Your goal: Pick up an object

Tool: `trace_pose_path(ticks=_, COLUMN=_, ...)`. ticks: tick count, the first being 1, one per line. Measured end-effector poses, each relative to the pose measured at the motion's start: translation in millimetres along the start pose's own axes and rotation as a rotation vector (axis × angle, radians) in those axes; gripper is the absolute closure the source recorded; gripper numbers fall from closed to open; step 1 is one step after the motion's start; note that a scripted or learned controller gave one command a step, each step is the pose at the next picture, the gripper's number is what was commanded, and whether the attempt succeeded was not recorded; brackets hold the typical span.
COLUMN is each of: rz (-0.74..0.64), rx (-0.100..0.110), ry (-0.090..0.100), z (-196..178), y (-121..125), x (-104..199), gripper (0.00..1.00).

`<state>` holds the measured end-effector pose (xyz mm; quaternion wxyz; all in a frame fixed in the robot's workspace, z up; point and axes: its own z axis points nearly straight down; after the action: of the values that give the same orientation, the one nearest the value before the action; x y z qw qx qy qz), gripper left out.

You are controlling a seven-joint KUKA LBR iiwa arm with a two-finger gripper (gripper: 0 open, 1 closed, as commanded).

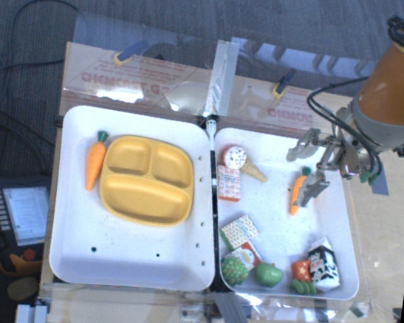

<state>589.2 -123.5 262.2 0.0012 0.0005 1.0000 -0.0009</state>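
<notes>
My gripper (310, 167) hangs over the upper right part of the right bin (348, 237), fingers spread open. One finger (303, 144) points up-left and the other (317, 187) down-right. A small orange carrot (296, 195) lies on the bin floor just left of the lower finger, its green top reaching into the gap between the fingers. Neither finger clamps it.
The right bin also holds an ice-cream cone toy (241, 161), a red-and-white carton (229, 184), a checkered packet (239, 231), green vegetables (268, 274) and a cow-patterned carton (324, 266). In the left bin (63, 249) are a yellow divided plate (147, 179) and a larger carrot (95, 163).
</notes>
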Motion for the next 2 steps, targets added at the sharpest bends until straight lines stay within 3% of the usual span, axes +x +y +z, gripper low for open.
trace_pose_path(ticks=1, rz=0.149, rx=-0.001, ry=0.002, z=113, y=-32, x=-36, gripper=0.00)
trace_pose_path(ticks=2, rz=0.210, rx=0.002, ry=-0.008, z=173, y=-78, x=-13, gripper=0.00)
